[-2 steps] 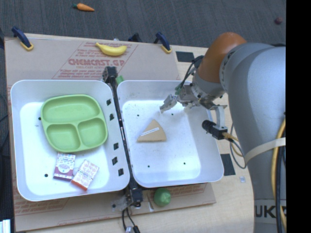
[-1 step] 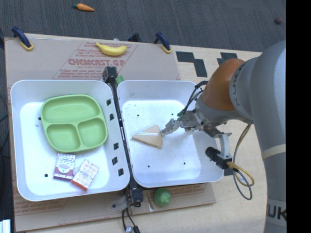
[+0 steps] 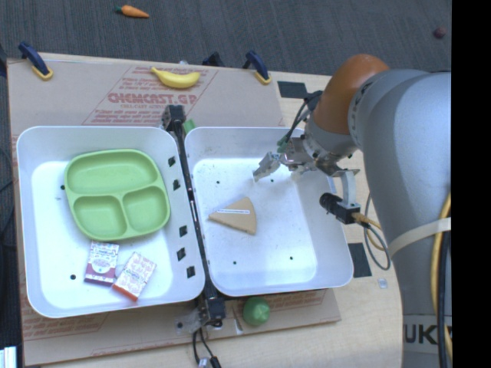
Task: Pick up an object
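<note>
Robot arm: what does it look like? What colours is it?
The arm is fat, round and grey, with an orange band above its wrist. A small metal gripper sits at the tip. Black and yellow cables run beside it, and black letters "UK" are printed low on it.

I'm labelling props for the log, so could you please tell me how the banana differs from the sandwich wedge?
The banana is yellow and curved; the sandwich wedge is tan and triangular. The banana lies on the cardboard behind the bins, while the wedge lies inside the right bin, below the tool. Both look like toy food, lying flat and untouched.
</note>
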`<action>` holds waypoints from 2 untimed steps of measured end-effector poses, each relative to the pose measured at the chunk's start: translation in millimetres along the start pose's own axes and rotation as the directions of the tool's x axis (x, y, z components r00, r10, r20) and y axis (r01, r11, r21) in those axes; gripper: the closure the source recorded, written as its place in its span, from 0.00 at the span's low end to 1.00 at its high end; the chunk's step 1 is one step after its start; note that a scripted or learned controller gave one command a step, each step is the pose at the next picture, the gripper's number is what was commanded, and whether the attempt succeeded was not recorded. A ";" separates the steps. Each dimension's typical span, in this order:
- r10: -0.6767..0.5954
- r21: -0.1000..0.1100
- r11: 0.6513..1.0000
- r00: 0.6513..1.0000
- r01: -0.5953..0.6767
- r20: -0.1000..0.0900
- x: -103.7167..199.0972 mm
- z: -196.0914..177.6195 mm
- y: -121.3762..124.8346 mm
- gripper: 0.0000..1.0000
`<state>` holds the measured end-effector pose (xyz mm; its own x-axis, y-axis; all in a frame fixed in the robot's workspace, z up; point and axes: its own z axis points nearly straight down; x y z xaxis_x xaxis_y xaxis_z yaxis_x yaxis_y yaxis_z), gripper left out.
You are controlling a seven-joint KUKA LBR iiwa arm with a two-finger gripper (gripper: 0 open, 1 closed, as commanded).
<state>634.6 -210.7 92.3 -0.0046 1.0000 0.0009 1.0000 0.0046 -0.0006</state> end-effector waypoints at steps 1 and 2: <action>-0.001 0.002 1.000 1.000 0.001 0.001 0.2 -21.6 -57.9 0.00; 0.000 0.001 1.000 1.000 0.000 -0.001 6.0 0.5 21.1 0.00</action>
<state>655.6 -204.6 91.8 -0.0047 1.0000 0.0017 1.0000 0.0047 -0.0013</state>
